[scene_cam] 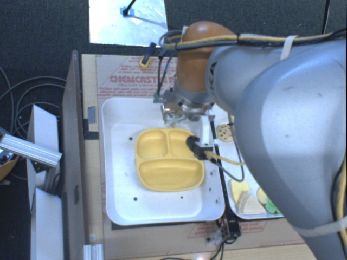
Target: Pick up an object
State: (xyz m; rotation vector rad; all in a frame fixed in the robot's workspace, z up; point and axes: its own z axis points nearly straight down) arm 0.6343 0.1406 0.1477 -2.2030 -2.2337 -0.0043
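Now, plate [165, 164]: yellow, three sections, lying flat in left bin [122, 199].
Claw [181, 118]: above plate's far edge; grip cannot be told.

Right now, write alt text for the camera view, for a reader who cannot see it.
A grey robot arm with an orange band reaches in from the right, its claw low over the far edge of a yellow divided plate lying in the left white bin. The right bin holds small yellowish items, partly hidden by the arm.
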